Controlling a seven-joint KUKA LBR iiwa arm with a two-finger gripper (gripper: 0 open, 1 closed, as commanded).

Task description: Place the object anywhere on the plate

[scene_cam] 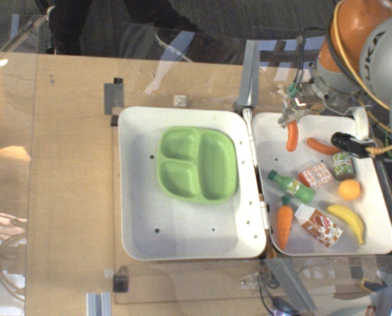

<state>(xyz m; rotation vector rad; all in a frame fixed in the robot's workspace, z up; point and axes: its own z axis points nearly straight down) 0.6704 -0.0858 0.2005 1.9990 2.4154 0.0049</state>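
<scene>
The grey arm [370,41] with its orange band is reaching in at about 2 o'clock of the view, and it is hanging over the far edge of the right bin [380,245]. Its gripper [292,114] is pointing down, and its two metal fingers are closing on the top end of a small orange-red sausage [291,137]. The sausage is hanging upright between them, smooth and rounded, above the bin's 11 o'clock corner.

The left bin [182,242] is sitting at the middle of the view, white, shallow, with rounded corners. The plate [199,163] is lying inside it, a little toward 12 o'clock. It is light green matte plastic, with three compartments.

In the right bin the other things are lying well apart from the plate. A long carrot [284,224] is resting at 7 o'clock, a curved yellow banana [349,221] at 5 o'clock, a green bottle [292,186] near the centre. A red and white carton [322,227] is lying between the carrot and the banana. A second red box [315,175] is sitting at the centre, with a round orange [349,189] at 3 o'clock. Another sausage [323,146] is lying flat at 1 o'clock.
</scene>
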